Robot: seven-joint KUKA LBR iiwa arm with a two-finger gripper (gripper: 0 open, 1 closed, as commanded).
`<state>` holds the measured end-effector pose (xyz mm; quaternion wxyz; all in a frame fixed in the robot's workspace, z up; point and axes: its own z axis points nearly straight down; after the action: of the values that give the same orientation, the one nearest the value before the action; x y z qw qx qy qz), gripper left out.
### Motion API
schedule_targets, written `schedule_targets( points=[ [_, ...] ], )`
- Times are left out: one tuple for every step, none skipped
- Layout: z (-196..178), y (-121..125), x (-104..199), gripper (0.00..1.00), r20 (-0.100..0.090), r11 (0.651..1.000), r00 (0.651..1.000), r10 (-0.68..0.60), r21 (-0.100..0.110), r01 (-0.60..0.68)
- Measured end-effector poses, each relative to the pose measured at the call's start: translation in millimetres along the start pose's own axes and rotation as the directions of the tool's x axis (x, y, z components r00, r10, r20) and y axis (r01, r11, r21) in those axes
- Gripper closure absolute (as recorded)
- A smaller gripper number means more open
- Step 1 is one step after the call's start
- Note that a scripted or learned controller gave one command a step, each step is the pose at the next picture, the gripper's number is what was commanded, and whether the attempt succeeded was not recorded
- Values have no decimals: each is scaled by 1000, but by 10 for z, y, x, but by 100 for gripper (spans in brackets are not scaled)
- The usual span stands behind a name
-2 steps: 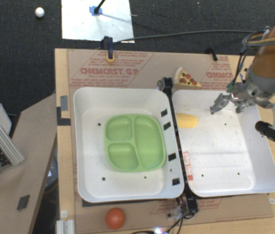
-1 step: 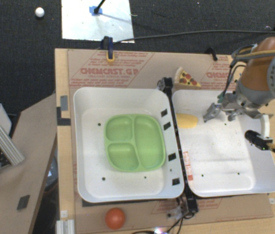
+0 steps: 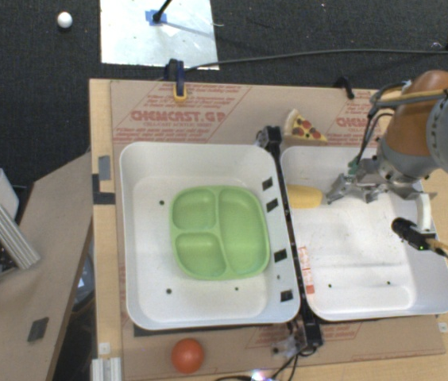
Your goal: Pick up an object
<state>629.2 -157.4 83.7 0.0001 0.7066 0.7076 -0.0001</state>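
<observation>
Dark speckled floor runs behind and left of the tabletop [image 3: 232,105], a brown board printed with red lettering that carries two white bins side by side. Left bin [image 3: 140,236] holds a green tray [image 3: 218,231] with three compartments, lying flat about mid-bin. Right bin [image 3: 415,292] holds a yellow block [image 3: 304,197] against its left wall, near the far end, touching or just beside the divider between bins. Black clips [image 3: 272,206] sit along that divider. Arm [image 3: 434,125] comes in from the right, grey with an orange band, reaching down over the far part of the right bin. Pincer [image 3: 345,187] sits low in the bin just right of the yellow block, metal fingers [image 3: 337,190] pointing toward it; cannot tell whether the fingers are spread or pressed together, and nothing visibly sits between them. A black cable end [image 3: 413,235] hangs below the wrist over the bin floor. Pizza-slice toy [image 3: 303,127] lies on the board just beyond the right bin's far edge. Orange ball [image 3: 187,355] sits on the board in front of the left bin. White sheet [image 3: 156,22] lies on the floor at the back with a blue mark [image 3: 158,17] on it, small white ball [image 3: 65,20] to its left. A blue-and-yellow clamp [image 3: 177,80] grips the board's far edge.
</observation>
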Motion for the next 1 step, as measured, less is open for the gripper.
schedule_targets(
  points=[
    [-126,15,-2,100,1,1000,1000,0,-5,0]
  ],
)
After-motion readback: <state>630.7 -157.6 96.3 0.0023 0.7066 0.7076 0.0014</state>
